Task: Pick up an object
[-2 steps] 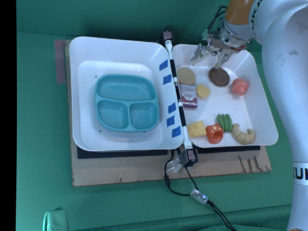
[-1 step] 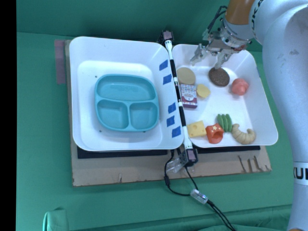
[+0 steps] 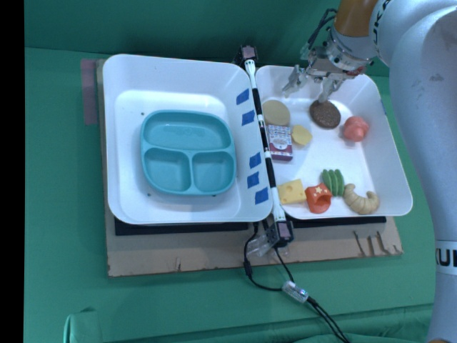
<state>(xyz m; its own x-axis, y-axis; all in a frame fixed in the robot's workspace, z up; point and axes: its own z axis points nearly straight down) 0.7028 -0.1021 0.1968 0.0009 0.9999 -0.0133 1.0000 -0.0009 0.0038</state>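
Right white bin [image 3: 400, 191], upper-middle of frame: flat round dark-brown patty [image 3: 325, 114] lying on bin floor, just below claw [image 3: 311, 84]. Probably light, stiff toy plastic; smooth and low, so little edge to catch. Best hold judged across rim, fingers straddling disc from above; slip likely if pinched off-centre.

Neighbours: round tan cookie-like disc [image 3: 275, 111] to left, small pale-yellow round piece [image 3: 301, 135] lower left, pink-red lumpy toy [image 3: 355, 128] to right. All apart from patty, enough room for fingers.

Lower part of same bin: small pink-and-white carton [image 3: 280, 143], yellow cheese wedge [image 3: 291, 191], red pepper piece [image 3: 318, 198], green pea pods [image 3: 333, 179], tan croissant [image 3: 360, 200].

Claw: spread wide, two fingers splayed apart, nothing between them. Hangs above bin's upper edge, just above patty; contact with floor or patty not discernible.

Left white bin [image 3: 121, 191]: teal three-compartment plate [image 3: 188, 151], centre-left of frame.
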